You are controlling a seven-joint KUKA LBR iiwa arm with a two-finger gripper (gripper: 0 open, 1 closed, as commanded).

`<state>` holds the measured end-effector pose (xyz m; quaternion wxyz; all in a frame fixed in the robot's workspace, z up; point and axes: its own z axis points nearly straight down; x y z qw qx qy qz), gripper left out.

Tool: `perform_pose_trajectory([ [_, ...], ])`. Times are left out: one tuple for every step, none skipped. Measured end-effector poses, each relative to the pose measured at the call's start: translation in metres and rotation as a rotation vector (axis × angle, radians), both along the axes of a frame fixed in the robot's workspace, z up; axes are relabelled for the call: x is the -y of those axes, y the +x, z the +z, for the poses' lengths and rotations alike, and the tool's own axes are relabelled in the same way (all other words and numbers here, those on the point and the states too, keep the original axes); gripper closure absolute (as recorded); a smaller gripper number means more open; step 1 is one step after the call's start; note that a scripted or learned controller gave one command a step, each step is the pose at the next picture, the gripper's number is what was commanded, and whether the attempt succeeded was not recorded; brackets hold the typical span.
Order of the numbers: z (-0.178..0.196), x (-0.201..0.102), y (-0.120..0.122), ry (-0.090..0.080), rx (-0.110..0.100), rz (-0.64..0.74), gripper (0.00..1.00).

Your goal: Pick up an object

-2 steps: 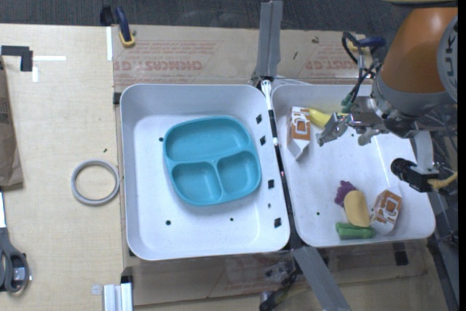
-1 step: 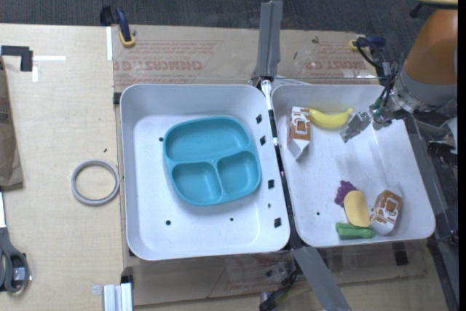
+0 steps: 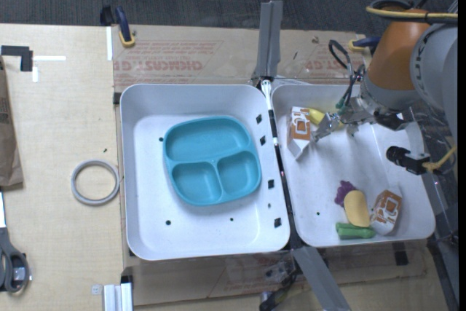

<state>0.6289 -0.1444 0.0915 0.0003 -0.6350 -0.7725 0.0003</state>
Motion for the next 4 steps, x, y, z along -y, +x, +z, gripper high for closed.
perform_pose_trajectory([
  [0.000, 0.028, -0.123, 0.000, -0.001, 0.053, 0.00],
  [0.015, 0.078, -0.073, -0.001, 0.003, 0.344, 0.00],
  [0.000, 0.071, -0.026, 0.006, 0.002, -0.032, 0.00],
  [0.000, 0.044, -0.122, 0.001, -0.001, -0.009, 0.00],
])
